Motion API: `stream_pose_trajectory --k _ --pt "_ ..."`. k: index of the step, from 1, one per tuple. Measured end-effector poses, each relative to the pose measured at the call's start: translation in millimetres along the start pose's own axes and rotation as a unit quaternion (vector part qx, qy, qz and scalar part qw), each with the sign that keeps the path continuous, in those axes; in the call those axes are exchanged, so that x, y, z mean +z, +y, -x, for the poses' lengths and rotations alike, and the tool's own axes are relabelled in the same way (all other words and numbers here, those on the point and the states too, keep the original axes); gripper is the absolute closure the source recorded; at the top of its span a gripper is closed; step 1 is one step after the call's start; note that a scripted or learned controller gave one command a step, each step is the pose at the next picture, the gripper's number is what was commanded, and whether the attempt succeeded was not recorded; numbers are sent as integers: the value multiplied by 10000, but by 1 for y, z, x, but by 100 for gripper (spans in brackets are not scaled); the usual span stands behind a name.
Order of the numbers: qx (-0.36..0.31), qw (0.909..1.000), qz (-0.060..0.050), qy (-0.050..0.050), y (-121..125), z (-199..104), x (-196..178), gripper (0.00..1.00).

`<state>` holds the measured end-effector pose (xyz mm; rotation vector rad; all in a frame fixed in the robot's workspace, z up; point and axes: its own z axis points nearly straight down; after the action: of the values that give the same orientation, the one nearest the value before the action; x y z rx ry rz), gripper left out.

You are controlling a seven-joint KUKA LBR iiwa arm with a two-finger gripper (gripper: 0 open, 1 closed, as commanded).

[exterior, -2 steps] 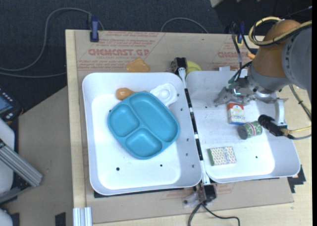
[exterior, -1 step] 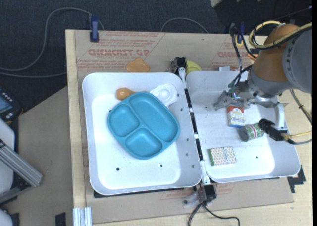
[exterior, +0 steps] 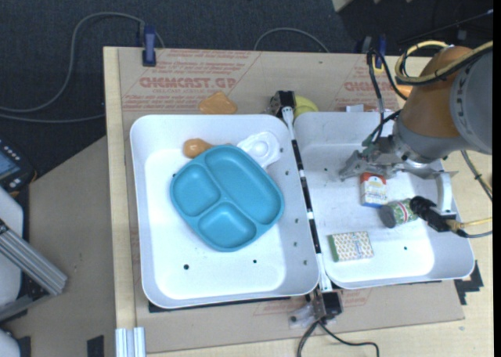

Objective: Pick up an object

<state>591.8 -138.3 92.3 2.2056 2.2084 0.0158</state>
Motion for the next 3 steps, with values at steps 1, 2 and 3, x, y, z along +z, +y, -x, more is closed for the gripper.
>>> stream_pose_trajectory --k 1,2,3 --pt "2 10000 6 -1 -34 5 -1 0" --pt "9 10000 22 -28 -33 7 -12 100" --pt "10 10000 9 -21 -33 7 -11 0"
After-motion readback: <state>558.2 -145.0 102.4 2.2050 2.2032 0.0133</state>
